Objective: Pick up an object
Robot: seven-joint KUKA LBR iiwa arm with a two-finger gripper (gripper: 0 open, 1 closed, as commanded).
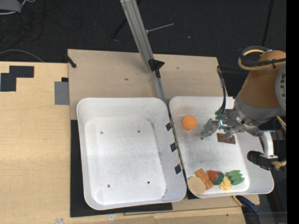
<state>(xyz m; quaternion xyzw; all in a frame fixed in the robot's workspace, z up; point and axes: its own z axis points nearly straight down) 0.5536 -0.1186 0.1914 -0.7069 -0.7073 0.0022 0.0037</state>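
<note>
Orange ball (189,122) is lying in the right bin (243,190), in that bin's far left part, close to the divide between the two bins and well apart from the cluster of small things at the near edge. The hand (216,127) is being held low over the middle of the same bin, just to the right of the ball and not touching it; nothing is being gripped between its fingers, and whether they are apart or together cannot be told. A small dark brown piece (228,139) is lying just beside the hand, toward the bin's right side. Along the near edge of the right bin, a tan round piece (196,185), an orange piece (202,176), a red piece (216,176), a yellow piece (226,184) and a green piece (235,177) are lying bunched together. The left bin (88,111) is sitting beside it on the counter (112,69).
</note>
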